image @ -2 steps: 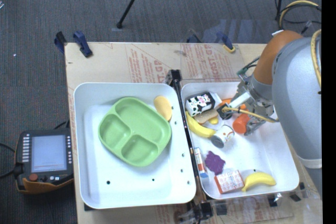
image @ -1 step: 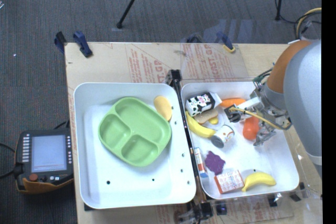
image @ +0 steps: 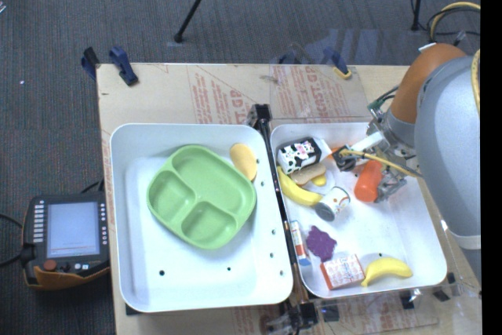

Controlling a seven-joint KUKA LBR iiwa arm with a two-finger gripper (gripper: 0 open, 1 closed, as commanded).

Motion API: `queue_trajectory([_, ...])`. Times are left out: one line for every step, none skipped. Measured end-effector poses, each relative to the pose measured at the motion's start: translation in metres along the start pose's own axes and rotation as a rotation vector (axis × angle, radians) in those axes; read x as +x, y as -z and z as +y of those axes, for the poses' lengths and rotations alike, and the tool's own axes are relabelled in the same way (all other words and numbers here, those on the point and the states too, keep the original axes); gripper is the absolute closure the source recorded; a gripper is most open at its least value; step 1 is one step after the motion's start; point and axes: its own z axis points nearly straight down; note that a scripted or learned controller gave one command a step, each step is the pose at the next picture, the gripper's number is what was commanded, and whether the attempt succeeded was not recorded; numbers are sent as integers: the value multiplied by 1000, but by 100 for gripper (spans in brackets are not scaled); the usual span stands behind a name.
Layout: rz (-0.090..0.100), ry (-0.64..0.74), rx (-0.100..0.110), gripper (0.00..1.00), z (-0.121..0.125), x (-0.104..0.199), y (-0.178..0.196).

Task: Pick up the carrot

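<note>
The hand point(image: 375, 171) sits low in the right bin point(image: 427, 227), near its far right edge, directly at the carrot point(image: 366, 182). Whether it grasps cannot be told; cables and metalwork obscure the contact. The carrot appears a light, rigid, smooth toy, likely slippery; mid-body is the soundest hold. Its far end is hidden.

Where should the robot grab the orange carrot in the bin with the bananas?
Probably across its thick middle, coming straight down from above. The carrot lies stubby against the pincer near the right bin's far right side, with open white floor below it, so a top-down pinch across its short width looks easiest.
</note>
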Motion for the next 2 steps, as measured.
queue_trajectory([10, 170, -8, 0, -2, -79, 33])
queue_trajectory([10, 17, -5, 0, 15, -33, 7])
